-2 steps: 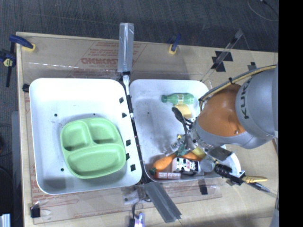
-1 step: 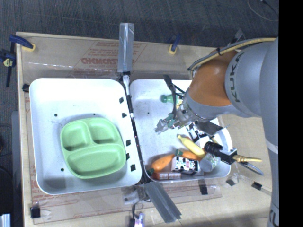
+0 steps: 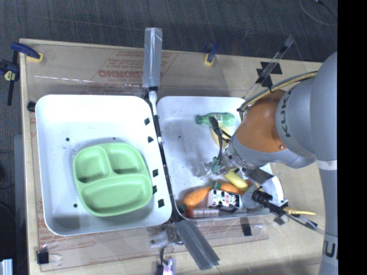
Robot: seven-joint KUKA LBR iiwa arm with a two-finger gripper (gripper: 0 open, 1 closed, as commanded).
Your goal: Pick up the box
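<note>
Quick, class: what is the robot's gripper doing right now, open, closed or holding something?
Gripper: cannot be told; it sits low over the right bin's clutter.

The grey arm (image 3: 312, 119) is seen reaching in from the right, bent down steeply so the orange band (image 3: 261, 128) sits just above the wrist. The gripper (image 3: 221, 164) is pointed down and left, with the wrist stacked right behind it.

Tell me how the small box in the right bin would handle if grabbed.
The box looks small and flat, so probably light and stiff. It lies wedged between a carrot and the bin wall, so it may jam or slide rather than lift cleanly.
</note>
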